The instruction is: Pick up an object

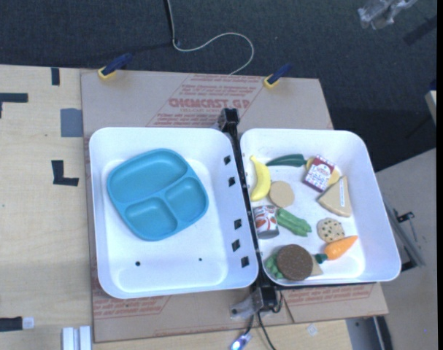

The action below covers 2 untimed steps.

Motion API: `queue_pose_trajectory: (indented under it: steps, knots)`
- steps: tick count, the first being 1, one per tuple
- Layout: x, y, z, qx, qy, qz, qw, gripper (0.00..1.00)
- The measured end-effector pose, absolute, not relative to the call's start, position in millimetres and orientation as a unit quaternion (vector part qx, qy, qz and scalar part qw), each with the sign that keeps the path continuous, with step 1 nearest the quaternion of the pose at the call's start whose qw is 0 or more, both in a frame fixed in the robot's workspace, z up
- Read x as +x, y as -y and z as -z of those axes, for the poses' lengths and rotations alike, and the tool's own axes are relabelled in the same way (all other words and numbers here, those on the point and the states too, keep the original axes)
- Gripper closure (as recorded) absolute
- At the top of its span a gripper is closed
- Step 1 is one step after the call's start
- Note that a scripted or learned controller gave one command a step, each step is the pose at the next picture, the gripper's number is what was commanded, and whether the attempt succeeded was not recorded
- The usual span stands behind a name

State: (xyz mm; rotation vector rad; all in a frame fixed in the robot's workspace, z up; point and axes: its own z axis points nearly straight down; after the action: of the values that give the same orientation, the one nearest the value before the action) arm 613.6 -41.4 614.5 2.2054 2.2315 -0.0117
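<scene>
The right bin [373,195] holds several toy foods: a yellow banana [260,179], a green chili [285,160], a red box [320,173], a sandwich wedge [338,197], a round tan cracker [282,194], a small can [266,221], a green pod [294,222], a cookie [330,230], a carrot [341,247] and a burger [294,262]. My gripper [376,10] hangs blurred at the top right, high above the dark floor and well beyond the bin's far edge. Nothing shows in it.
The left bin [112,268] holds a blue three-part plate [157,193]. Both bins rest on a cardboard sheet [206,100] held by yellow-and-blue clamps [115,65]. A white cable [206,44] loops behind it.
</scene>
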Motion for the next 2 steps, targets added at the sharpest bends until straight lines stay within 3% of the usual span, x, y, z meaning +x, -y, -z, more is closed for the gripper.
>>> queue_pose_trajectory:
  steps: [2]
  knots:
    - [614.3,39.4,-634.2,0.702,-0.712,0.0043,0.002,1.0]
